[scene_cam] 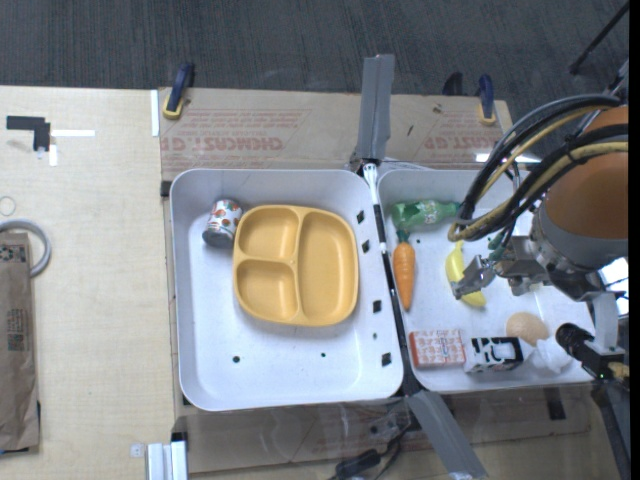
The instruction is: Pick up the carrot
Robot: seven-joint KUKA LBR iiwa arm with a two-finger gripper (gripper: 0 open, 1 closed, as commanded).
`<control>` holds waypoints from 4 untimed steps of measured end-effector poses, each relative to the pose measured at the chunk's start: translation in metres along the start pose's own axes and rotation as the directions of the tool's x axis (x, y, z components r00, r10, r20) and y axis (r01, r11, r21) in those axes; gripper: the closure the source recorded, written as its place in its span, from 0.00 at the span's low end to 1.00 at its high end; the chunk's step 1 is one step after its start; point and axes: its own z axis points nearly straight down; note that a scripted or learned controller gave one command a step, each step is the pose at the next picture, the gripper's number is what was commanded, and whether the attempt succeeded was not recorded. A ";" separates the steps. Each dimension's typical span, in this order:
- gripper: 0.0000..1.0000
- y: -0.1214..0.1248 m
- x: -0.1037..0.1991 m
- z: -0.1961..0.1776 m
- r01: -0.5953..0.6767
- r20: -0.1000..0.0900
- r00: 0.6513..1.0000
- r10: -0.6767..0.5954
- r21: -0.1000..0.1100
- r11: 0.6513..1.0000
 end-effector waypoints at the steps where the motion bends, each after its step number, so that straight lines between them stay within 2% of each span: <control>1: 0.00 0.079 -0.023 0.099 0.118 0.001 0.993 -0.118 -0.002 0.993; 2: 0.00 0.100 -0.057 0.104 0.266 0.002 0.964 -0.266 -0.005 0.964; 3: 0.00 0.046 -0.034 0.000 0.232 0.001 0.973 -0.232 -0.003 0.973; 4: 0.00 0.034 -0.006 0.046 0.302 0.000 0.953 -0.302 -0.001 0.953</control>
